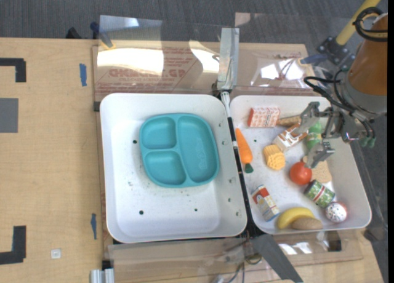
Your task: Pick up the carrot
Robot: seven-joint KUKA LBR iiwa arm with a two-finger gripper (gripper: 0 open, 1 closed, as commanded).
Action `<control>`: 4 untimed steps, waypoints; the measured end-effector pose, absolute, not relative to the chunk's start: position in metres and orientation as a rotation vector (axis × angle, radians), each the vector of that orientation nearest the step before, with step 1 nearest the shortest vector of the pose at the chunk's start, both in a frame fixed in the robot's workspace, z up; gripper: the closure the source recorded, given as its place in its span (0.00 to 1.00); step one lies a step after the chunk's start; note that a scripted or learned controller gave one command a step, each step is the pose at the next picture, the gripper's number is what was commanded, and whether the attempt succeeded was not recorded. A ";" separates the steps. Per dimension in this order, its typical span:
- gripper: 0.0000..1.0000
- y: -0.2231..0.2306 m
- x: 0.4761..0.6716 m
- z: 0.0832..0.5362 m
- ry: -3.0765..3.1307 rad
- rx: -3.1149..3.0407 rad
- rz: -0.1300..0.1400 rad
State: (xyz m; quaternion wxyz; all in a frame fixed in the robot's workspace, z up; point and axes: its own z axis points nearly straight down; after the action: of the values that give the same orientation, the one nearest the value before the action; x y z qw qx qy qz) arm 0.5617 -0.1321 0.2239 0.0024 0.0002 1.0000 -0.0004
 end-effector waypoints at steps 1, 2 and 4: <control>0.00 -0.092 0.595 0.154 3.119 -0.378 0.004; 0.00 -0.098 0.584 0.097 3.112 -0.347 -0.001; 1.00 -0.095 0.578 0.103 3.097 0.363 0.004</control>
State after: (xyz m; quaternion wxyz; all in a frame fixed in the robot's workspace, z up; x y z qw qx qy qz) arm 0.5778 -0.0946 0.1034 0.0114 0.1164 0.9931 0.0013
